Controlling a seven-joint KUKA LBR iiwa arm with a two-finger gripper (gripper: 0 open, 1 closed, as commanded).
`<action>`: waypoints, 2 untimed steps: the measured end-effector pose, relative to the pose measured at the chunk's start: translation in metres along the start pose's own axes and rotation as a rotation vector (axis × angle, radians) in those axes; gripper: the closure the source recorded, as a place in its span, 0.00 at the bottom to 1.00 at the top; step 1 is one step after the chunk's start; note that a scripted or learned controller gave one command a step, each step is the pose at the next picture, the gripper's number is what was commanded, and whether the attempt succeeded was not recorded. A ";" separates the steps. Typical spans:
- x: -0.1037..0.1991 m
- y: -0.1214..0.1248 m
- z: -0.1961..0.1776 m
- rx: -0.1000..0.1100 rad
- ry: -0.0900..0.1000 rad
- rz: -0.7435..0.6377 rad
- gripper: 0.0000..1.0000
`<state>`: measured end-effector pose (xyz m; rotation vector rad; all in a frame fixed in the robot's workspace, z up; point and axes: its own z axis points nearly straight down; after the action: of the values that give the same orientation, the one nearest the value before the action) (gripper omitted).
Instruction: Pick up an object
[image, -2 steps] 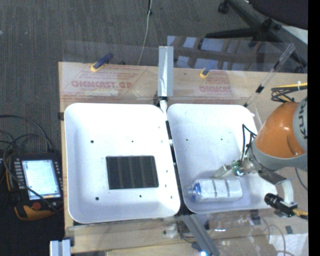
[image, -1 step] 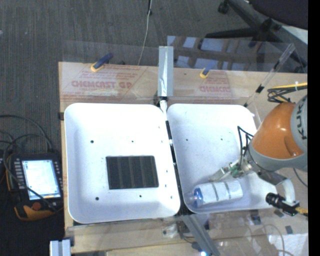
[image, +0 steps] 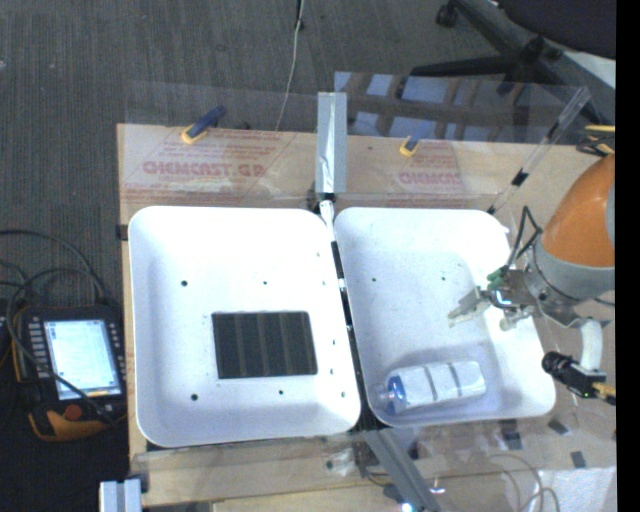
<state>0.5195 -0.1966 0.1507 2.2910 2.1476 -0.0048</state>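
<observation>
bottle (image: 437, 385), clear plastic, lay on its side along near wall of right bin (image: 420, 235), cap toward centre divider. gripper (image: 478, 305) hovered above bin's right half, fingers apart, gripping nothing. left bin (image: 160, 240) held 1 dark ribbed panel (image: 264, 344); open floor around it.

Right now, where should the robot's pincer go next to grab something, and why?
Probably toward the camera-near edge of the right bin, then down over the clear bottle. The pincer hovers above bare bin floor, apart from the bottle, which lies on its side near the bin's front edge. The dark ribbed panel sits flat in the left bin, farther off.
</observation>
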 end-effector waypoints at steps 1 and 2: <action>0.098 -0.041 0.055 -0.001 0.005 0.007 0.00; 0.054 0.006 -0.066 0.000 -0.001 0.178 0.00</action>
<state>0.5286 -0.1426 0.2170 2.4724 1.9350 -0.0052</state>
